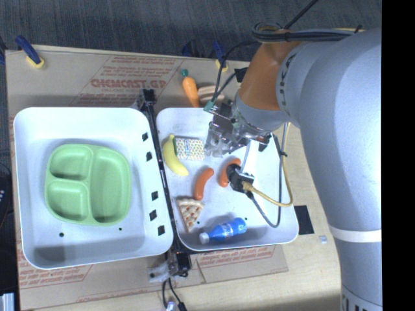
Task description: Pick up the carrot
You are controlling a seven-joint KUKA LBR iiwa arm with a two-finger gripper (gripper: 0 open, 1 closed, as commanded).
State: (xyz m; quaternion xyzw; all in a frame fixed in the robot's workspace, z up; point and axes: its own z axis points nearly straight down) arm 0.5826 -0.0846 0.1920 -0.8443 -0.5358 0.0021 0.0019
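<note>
Grey arm with an orange band, entering from the right, its two-finger gripper low over the upper part of the right-hand shallow white bin; whether it is wide, narrow or holding anything cannot be told. Just left of the gripper lies a pale speckled rectangular packet, then a yellow banana. Below are a reddish-orange sausage, a short orange cylinder, a waffle-patterned wedge and a blue plastic bottle. The orange carrot with a green top rests outside the bins (on the bench, beyond the right bin's upper edge). The left-hand white bin holds a green three-compartment plate.
</note>
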